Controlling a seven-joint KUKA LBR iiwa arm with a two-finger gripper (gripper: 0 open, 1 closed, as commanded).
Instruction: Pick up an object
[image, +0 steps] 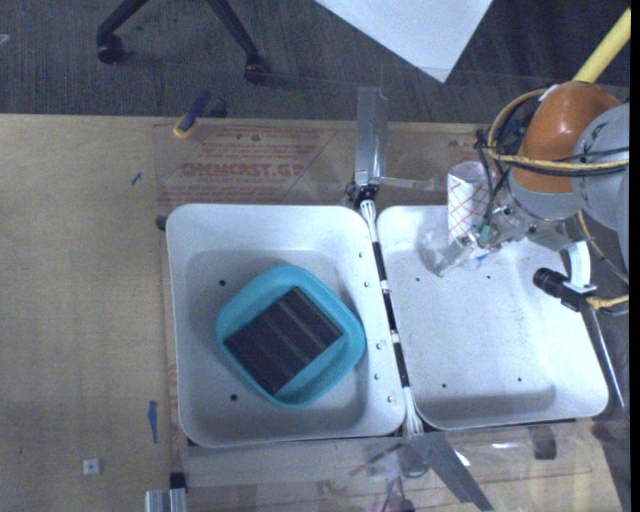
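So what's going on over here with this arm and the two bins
A grey arm with an orange band reaches in from the right over the back of the right bin. Its end effector sits low near a clear crumpled piece and a white cup with a red pattern at that bin's far edge. I can't tell whether it has gripped anything. The left bin holds a blue tub with a dark block in it, untouched.
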